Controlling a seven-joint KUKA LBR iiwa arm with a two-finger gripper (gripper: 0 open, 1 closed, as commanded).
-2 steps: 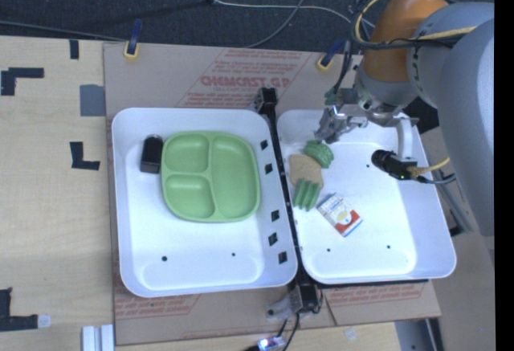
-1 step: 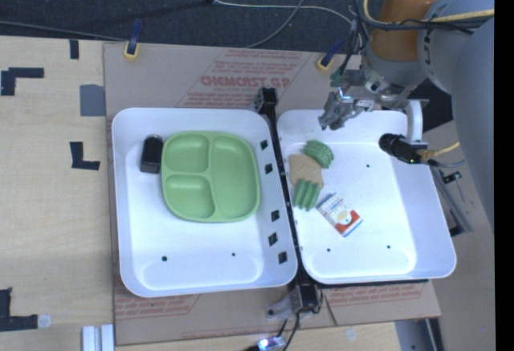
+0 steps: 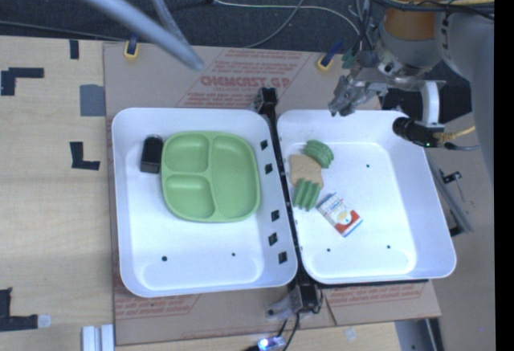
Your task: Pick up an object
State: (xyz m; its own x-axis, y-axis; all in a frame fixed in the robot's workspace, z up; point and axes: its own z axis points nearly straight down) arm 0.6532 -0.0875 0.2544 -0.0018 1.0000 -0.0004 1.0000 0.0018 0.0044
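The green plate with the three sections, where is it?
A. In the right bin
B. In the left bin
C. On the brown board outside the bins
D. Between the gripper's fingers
B. The green divided plate lies flat in the left bin, next to a small black object; the gripper is up over the far edge of the right bin.
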